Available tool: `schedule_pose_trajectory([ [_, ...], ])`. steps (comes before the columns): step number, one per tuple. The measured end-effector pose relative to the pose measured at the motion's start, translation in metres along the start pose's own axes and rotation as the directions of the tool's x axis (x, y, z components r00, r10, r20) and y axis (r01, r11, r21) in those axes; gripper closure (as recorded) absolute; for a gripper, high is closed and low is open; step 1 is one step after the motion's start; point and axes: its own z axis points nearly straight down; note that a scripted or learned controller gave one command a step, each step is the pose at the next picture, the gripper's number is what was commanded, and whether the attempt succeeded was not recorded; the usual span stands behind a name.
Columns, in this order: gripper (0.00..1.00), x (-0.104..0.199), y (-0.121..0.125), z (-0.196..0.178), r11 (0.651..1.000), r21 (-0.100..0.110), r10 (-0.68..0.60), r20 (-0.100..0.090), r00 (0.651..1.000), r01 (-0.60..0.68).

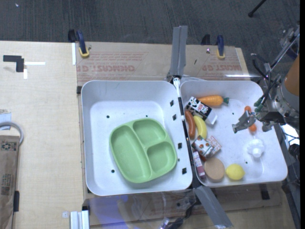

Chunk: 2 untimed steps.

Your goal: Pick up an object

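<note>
Camera view has the gripper (pixel 244 123) at centre right of the frame, low over the right bin (pixel 271 175), with its two dark fingers spread open and nothing between them. Just beside it, to the right, lies a small orange piece (pixel 249 118), likely the nearest thing to take; it is partly hidden by the gripper, so its shape is hard to tell. It looks like a light, hard plastic toy, smooth and apt to slip, so a hold across its narrow middle seems best. Below it on the bin floor sits a white cap (pixel 255 150), and a lemon (pixel 234 172) lies in the lower part of the bin, round and liable to roll. Along the bin's left wall crowd a carrot (pixel 211 100), a banana (pixel 200 126) and a sausage (pixel 191 124). The left bin (pixel 95 128) carries a green tray (pixel 143 150).
</note>
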Motion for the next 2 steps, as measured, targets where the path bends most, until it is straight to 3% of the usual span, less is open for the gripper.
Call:
schedule_pose_trajectory([
  [1,0.0,0.021,0.083,0.059,0.975,0.001,0.223,0.0,0.975,-0.223],
  [2,0.0,-0.057,0.123,0.094,0.994,-0.001,0.11,0.001,0.994,-0.11],
])
